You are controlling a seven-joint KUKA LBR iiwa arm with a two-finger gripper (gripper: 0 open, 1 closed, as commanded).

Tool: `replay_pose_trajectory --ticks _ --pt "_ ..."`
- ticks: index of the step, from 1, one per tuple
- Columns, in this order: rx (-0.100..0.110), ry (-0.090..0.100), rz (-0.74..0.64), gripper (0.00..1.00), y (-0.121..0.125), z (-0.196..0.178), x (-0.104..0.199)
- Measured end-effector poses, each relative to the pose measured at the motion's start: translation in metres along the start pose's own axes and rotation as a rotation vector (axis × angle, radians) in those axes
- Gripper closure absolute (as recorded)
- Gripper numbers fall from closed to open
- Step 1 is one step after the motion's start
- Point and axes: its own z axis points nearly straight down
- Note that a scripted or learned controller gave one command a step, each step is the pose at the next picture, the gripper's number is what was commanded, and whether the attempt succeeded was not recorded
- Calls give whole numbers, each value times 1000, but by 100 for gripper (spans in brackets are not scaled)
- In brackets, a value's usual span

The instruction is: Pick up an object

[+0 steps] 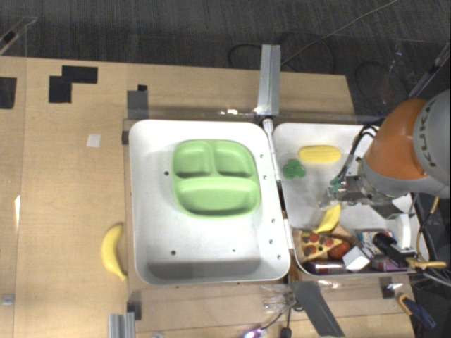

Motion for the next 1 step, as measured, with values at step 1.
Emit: replay_pose_trajectory --ticks 1 --pt "18 -1 89 100 67 -82 56"
